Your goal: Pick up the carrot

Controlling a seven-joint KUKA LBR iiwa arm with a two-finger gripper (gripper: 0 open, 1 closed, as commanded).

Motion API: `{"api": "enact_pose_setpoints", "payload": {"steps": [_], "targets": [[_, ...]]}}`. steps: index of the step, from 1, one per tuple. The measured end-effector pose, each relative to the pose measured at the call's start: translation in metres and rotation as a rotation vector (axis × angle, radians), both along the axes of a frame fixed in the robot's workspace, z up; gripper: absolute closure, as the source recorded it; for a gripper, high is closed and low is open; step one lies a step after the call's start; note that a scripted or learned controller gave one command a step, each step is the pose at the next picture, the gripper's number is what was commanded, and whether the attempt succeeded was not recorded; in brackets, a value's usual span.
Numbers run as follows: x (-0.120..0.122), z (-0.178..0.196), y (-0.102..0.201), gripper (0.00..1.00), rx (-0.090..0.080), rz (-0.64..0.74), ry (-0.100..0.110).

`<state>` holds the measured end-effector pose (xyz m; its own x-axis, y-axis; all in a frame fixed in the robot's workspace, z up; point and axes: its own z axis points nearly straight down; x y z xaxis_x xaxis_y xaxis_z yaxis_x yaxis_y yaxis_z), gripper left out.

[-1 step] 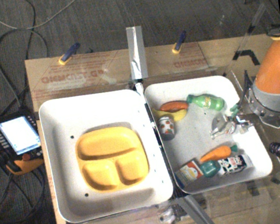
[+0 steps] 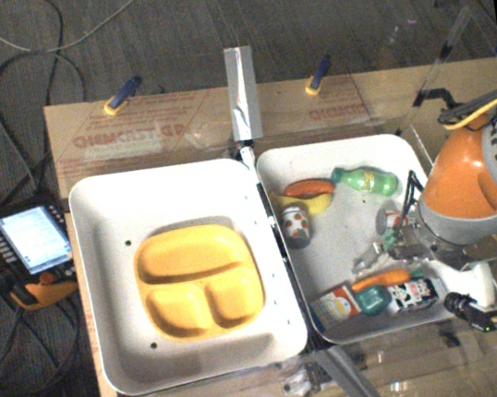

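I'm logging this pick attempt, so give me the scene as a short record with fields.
left bin: holds a yellow divided tray
right bin: holds the carrot, a green bottle, a small ball, a banana and a carton
carrot: lies near the front wall, beside the carton
arm: over the right bin's right side
gripper: low in the bin, just above the carrot in the view
carrot status: lying in the bin, not lifted

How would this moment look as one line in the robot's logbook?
task: pick up carrot | gripper: low in right bin | carrot: on bin floor, just below gripper, not held
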<state>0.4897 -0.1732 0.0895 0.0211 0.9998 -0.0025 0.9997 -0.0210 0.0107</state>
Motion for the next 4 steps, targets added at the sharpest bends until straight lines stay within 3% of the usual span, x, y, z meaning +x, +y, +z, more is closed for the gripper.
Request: {"api": "enact_pose_setpoints", "payload": {"steps": [1, 2, 3, 4], "targets": [[0.001, 0.01, 0.001, 1.0, 0.002, 0.001, -0.002], [0.001, 0.009, 0.001, 0.0, 0.002, 0.001, -0.001], [0.0, 0.0, -0.03, 0.0, 0.013, -0.086, 0.002], [0.001, 0.009, -0.031, 1.0, 0.009, -0.087, -0.001]]}}
